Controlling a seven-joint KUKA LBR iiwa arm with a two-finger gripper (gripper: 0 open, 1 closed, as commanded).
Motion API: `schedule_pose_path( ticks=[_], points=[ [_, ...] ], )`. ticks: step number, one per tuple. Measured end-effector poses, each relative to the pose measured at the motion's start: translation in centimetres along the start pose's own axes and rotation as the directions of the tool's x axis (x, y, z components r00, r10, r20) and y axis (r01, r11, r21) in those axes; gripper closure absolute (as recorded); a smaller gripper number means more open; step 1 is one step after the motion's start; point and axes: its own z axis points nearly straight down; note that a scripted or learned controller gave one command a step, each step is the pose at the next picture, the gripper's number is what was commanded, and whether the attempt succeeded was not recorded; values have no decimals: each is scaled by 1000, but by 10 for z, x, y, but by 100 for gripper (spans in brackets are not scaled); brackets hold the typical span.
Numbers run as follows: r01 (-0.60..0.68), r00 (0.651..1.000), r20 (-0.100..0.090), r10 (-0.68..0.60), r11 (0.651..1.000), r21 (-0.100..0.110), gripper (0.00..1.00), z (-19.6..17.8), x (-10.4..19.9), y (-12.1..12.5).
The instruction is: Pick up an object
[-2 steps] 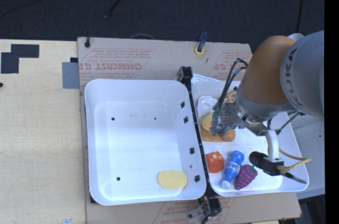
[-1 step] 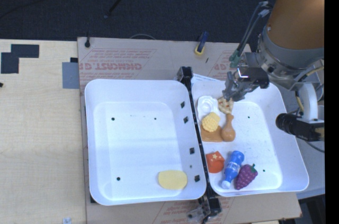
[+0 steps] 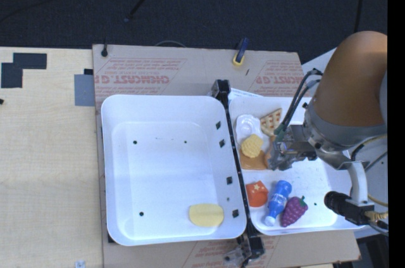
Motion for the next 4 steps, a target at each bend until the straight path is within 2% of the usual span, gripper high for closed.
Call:
schedule_pose_path(
  ticks=[1,2,3,4],
  points=[
    [8,1000,-2,-8,1000,-5,100,65,52,2],
    [4,1000,-1,-4,1000,-7,100,107,53,3],
    [6,1000,-3,-6,1000,-28,100,-29,50,4],
    [5,1000,0,-5,1000,-7,100,36,51,2]
  ],
)
